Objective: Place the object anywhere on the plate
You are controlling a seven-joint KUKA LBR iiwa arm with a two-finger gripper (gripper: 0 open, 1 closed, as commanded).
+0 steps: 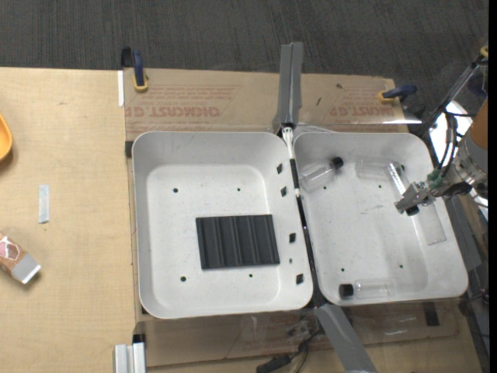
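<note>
Camera view puts nearest us a clear tube with a black cap [365, 290] on the front floor of the right bin [435, 282], while the dark ribbed plate [237, 241] lies in the left bin [155, 286]. Farther back, we see the gripper [411, 199] over the right bin's right side, near another clear tube [322, 173]; we cannot tell its fingers' state.

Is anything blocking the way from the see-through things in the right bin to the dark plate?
Yes. The raised rims where the two bins meet lie between the clear tubes in the right bin and the dark ridged plate in the left bin. The gripper would have to lift over them.
</note>
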